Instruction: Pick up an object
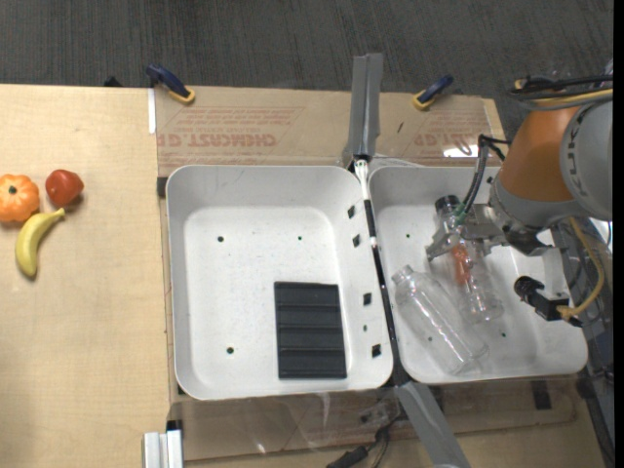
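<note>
In the right bin (546, 354) a clear plastic bottle (436, 318) lies on a diagonal near the front. Beside it lies a second clear bottle (478, 295) with an orange-red part (460, 264) near its top. My gripper (450, 234) hangs low over the upper end of that second bottle, close to the orange-red part. The grey arm with its orange band (544, 154) comes in from the right. A black ribbed block (310, 330) lies flat in the left bin (195, 261), towards its front.
On the wooden bench at far left sit an orange fruit (15, 200), a red apple (63, 187) and a banana (34, 242). Two clamps (171, 83) (431, 91) hold a cardboard sheet (253, 130) behind the bins. A grey bar (366, 105) stands between the bins.
</note>
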`<state>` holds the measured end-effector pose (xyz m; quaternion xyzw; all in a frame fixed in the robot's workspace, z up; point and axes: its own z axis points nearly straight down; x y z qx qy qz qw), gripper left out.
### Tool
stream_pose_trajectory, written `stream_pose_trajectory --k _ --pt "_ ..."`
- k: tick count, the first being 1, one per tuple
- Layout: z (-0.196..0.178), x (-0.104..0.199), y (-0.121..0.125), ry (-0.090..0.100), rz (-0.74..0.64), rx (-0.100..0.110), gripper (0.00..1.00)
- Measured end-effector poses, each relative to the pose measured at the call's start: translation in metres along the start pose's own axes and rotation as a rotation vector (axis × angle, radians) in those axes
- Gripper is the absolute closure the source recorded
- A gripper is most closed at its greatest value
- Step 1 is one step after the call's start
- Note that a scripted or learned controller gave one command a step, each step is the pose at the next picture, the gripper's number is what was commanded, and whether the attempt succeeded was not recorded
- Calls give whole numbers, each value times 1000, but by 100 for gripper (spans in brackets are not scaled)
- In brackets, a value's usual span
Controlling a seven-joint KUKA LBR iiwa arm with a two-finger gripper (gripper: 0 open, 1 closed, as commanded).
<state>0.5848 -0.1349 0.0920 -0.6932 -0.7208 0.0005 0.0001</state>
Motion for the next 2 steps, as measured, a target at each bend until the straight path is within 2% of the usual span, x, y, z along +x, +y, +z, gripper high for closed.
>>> stream_pose_trajectory --k 1,2 --pt "-9 -2 0 -1 5 -1 100" --pt "-100 72 37 0 -70 0 100"
